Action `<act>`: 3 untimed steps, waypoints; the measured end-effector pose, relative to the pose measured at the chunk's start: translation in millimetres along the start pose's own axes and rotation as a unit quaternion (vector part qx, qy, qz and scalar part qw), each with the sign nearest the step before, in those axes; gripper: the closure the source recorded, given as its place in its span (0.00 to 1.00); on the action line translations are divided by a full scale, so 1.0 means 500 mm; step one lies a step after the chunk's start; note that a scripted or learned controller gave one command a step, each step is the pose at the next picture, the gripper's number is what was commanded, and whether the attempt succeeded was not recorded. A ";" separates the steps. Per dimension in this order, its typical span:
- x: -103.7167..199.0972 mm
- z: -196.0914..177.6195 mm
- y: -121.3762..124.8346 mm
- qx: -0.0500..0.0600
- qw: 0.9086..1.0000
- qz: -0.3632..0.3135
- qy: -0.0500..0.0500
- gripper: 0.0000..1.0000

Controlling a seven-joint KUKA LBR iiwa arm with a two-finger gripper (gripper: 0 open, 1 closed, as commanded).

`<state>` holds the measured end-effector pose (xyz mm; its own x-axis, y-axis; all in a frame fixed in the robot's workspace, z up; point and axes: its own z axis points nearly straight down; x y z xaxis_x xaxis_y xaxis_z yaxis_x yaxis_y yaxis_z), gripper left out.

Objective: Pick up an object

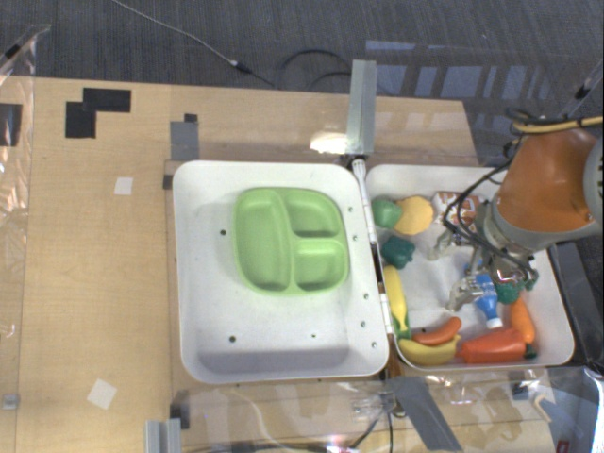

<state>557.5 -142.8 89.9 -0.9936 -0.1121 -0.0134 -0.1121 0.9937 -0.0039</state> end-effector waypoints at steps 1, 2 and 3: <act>0.037 0.000 -0.021 0.000 1.000 0.003 -0.001 0.00; -0.013 0.001 -0.002 0.000 1.000 0.000 0.000 0.00; 0.027 0.000 -0.026 0.000 0.999 -0.035 -0.001 0.00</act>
